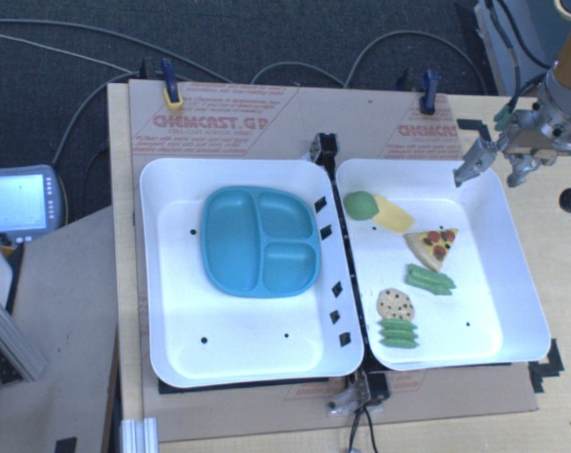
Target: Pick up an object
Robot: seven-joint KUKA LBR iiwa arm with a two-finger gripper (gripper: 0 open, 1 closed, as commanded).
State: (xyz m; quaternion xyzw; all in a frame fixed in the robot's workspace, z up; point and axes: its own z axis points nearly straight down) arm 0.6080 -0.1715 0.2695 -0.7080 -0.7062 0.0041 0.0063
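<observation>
I've got the gripper hovering with its fingers spread and empty over the right bin's far corner, the toy food, pizza slice included, lying loose below-left of it, presumably scattered for easy single picks.

Arm enters at upper right of the camera view, wrist angled down and leftward. Gripper sits at the arm's lower end. Fingers spread apart, one to the left, one to the right, with nothing between them.
</observation>
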